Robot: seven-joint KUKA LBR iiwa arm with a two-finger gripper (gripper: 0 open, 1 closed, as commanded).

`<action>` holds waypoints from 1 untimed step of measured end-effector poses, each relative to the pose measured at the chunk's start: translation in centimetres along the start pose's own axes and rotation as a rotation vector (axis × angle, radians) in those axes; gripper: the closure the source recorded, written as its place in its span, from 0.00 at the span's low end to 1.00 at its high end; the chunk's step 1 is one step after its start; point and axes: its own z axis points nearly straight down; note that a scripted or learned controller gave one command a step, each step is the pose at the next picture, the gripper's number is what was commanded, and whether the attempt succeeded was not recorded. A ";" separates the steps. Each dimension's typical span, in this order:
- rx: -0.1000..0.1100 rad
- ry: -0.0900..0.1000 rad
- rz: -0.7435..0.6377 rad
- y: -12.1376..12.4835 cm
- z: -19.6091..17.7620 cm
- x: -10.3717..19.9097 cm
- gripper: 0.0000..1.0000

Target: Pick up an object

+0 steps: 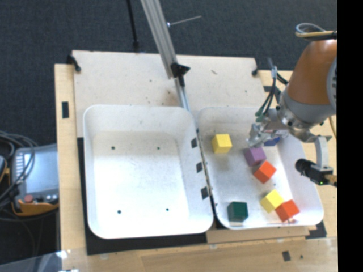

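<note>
Gripper (262, 136), grip state not discernible, sits low in the right bin (309, 211) just above the purple block (254, 154), likely the target, with the orange block (264, 171) touching it and the yellow block (222, 143) apart.

Smooth white plastic bins (142, 169)

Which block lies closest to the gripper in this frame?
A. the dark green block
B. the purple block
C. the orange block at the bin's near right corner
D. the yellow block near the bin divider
B: the gripper sits right above the purple block in the right bin, while the other blocks lie farther off.
</note>
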 end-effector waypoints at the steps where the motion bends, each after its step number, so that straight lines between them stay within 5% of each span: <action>1: 0.004 0.001 -0.003 0.1 -1.5 -0.1 1.00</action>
